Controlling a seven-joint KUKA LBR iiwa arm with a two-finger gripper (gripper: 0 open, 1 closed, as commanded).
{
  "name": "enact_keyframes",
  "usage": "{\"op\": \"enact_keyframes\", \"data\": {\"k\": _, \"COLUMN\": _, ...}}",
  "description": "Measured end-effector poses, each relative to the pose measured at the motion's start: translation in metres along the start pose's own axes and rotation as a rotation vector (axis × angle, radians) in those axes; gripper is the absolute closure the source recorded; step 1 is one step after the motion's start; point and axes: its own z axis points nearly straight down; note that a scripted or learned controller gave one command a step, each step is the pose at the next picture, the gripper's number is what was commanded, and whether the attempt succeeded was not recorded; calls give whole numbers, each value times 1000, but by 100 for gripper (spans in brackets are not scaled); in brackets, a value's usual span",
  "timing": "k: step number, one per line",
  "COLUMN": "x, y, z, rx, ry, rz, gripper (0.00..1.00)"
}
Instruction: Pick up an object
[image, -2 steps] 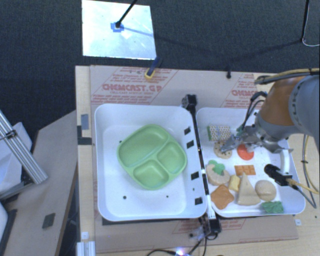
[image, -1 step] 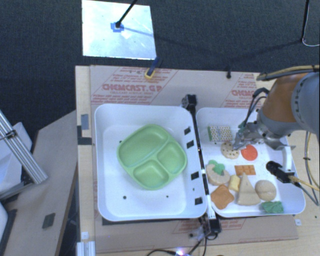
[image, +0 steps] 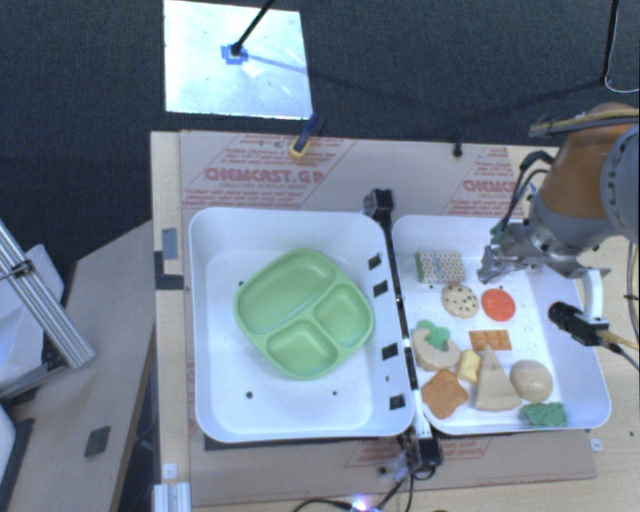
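Dark carpet is surrounding the counter (image: 300, 165), which is carrying two white bins. The pincer (image: 492, 266) is hovering at twelve o'clock of the red disc (image: 498, 304) in the right bin (image: 590, 380); its opening is hidden, so I cannot tell whether it is gripping anything.

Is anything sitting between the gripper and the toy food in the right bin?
Nothing visible does. The gripper is over the right bin, just above the red disc and beside the cookie and the dotted square. The other pieces lie nearer the front edge, away from it.
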Motion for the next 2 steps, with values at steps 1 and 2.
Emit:
{"op": "enact_keyframes", "data": {"k": 1, "x": -5, "y": 1, "z": -64, "rx": -2, "ry": -1, "rz": 0, "gripper": 100}}
{"op": "enact_keyframes", "data": {"k": 2, "x": -5, "y": 2, "z": -79, "rx": 2, "ry": 1, "rz": -1, "gripper": 100}}
